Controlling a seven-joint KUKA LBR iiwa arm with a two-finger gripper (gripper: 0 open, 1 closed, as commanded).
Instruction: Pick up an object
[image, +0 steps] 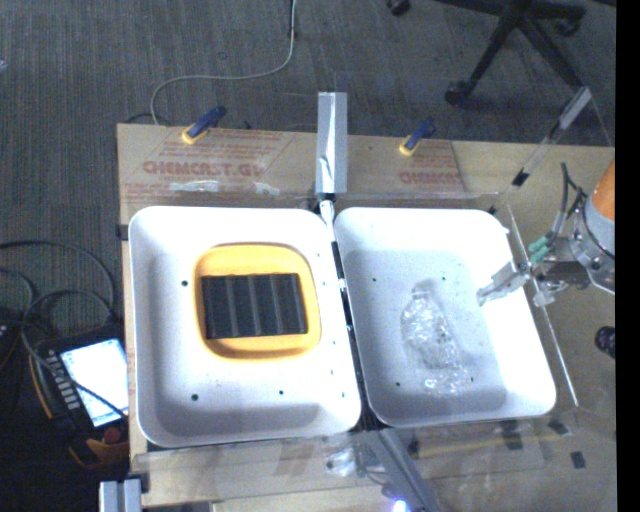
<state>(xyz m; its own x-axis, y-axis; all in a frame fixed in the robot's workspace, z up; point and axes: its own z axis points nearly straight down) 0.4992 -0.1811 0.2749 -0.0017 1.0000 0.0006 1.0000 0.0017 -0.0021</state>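
Observation:
A crumpled piece of clear plastic (432, 335) lies in the right bin (385, 385), a little right of its middle. In the left bin (160, 400) rests a yellow-orange oval tray with a black ribbed insert (256, 302). My gripper (512, 296) hovers over the right bin's right wall, up and to the right of the clear plastic and apart from it. Its grey fingers (497, 287) stand spread, and nothing is between them.
A metal divider post (331, 140) rises at the back between the bins. Two blue-and-yellow clamps (203, 124) hold the cardboard backing. Cables and a lit tablet (92, 375) lie on the floor to the left. A clear panel (545, 330) edges the right bin.

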